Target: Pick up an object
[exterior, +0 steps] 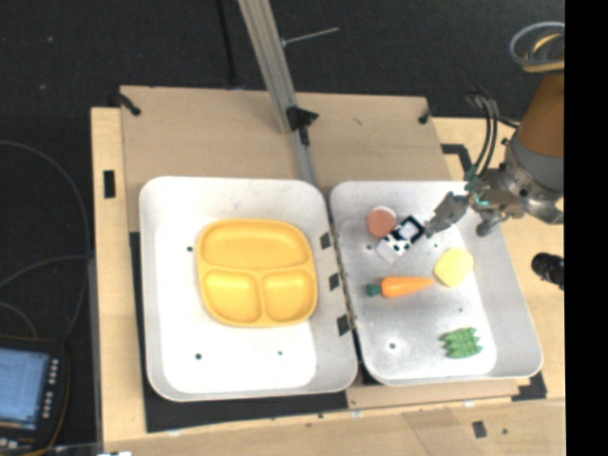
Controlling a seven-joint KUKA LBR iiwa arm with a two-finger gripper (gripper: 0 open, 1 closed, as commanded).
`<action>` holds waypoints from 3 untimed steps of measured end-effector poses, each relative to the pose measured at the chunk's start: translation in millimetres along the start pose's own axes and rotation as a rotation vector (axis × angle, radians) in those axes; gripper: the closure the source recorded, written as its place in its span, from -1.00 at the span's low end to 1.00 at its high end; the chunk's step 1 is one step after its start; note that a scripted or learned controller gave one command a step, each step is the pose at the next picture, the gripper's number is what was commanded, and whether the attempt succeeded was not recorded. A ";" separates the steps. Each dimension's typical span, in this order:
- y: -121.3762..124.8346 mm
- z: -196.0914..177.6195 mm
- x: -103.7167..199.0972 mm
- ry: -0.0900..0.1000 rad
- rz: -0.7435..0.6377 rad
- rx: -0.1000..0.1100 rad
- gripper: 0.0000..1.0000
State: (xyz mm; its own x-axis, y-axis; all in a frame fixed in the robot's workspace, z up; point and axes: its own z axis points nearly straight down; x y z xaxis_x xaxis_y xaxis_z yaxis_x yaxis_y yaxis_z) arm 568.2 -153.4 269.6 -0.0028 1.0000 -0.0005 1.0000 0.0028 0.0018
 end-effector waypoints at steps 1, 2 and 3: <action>0.1 0.0 0.2 0.001 0.001 0.000 -1.00; 1.8 60.4 -7.9 -0.001 0.004 0.006 -1.00; -5.9 110.5 -16.8 -0.001 0.004 0.006 -1.00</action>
State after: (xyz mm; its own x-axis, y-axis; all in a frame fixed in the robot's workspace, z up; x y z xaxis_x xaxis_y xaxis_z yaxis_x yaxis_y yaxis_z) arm 562.5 -170.2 159.1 0.0016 1.0000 -0.0010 1.0000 -0.0016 -0.0044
